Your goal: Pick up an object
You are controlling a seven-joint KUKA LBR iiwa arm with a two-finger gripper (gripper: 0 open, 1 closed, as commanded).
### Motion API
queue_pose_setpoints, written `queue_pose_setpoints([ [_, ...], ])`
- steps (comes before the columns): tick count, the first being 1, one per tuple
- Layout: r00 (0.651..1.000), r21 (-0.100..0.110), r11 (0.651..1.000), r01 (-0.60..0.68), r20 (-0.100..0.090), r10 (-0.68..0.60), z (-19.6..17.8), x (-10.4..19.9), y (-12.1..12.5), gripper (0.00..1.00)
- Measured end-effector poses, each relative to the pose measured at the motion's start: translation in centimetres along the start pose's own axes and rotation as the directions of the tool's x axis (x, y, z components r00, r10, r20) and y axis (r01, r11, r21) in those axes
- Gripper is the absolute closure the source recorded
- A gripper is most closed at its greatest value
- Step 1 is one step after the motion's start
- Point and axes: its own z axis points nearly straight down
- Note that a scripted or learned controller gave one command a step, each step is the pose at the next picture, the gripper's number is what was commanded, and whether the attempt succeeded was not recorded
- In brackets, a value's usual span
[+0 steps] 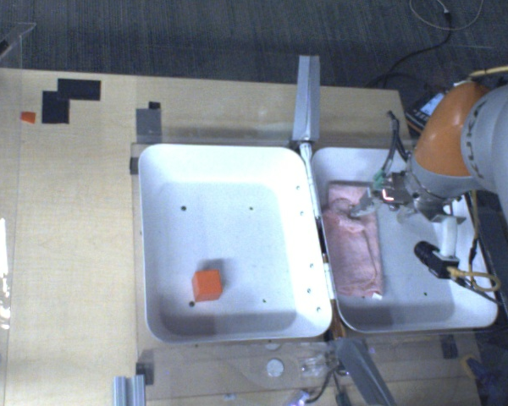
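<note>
Hovering: your tool (366,209) sits over the pink cloth (354,244) in the right bin (423,307)
Fingers: can't tell
Left bin (237,172): orange cube (207,285) near front

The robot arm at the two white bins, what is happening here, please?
The grey robot arm reaches in from the right and its hand sits low over the right white bin, at the upper end of a pale pink folded cloth that lies along the bin's left side. A small orange block lies untouched in the left white bin. Nothing is visibly lifted yet.
</note>
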Motion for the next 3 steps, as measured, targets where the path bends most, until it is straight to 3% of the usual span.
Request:
queue_pose_setpoints([
  [1,0.993,0.004,0.993,0.116,0.0,-0.116,0.2,2.7,5.8,0.0],
  [2,0.994,0.018,0.994,0.107,-0.002,-0.107,0.3,2.8,7.0,0.0],
  [3,0.999,0.014,0.999,-0.036,0.0,0.036,-4.4,3.2,4.7,0.0],
])
